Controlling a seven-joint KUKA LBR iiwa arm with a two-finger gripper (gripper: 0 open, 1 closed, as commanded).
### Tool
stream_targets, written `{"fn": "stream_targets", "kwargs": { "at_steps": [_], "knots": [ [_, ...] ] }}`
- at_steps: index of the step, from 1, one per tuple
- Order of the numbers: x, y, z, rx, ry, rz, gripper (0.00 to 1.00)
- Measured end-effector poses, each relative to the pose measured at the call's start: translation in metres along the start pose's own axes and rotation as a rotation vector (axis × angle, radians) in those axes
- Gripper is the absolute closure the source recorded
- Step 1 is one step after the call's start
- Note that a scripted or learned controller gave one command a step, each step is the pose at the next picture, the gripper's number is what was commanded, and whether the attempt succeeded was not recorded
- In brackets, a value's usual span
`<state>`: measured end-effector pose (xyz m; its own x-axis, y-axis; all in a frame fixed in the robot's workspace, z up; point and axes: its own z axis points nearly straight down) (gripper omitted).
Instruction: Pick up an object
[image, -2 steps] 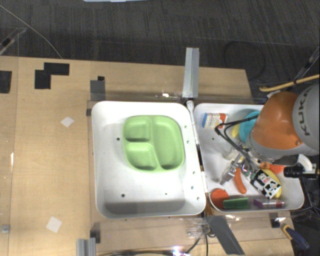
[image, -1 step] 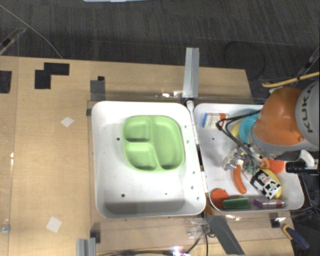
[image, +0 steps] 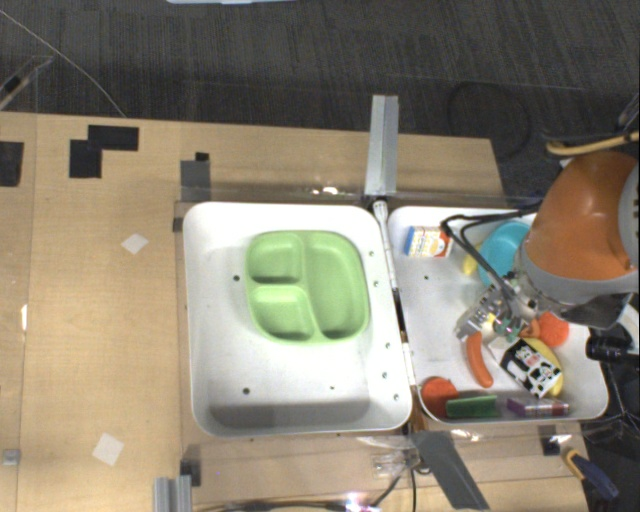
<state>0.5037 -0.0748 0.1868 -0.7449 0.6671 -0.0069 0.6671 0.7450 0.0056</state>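
My gripper (image: 487, 322) hangs low in the right bin (image: 432, 300), just above an orange sausage-shaped toy (image: 479, 362), placed for a straight drop. How its jaws stand I cannot tell. The green divided tray (image: 305, 285) sits alone in the left bin (image: 215, 300).

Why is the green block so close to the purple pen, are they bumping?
Cannot tell. In the camera view the green block and purple pen lie end to end, too small to show contact or a gap.

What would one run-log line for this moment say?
gripper: low in right bin | nearest: orange carrot-like piece | green tray: left bin
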Motion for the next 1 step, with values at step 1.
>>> {"fn": "stream_targets", "kwargs": {
  "at_steps": [1],
  "knots": [
    [-0.0188,-0.0261,0.0960,-0.004,-0.004,0.211,1.00]
  ]
}}
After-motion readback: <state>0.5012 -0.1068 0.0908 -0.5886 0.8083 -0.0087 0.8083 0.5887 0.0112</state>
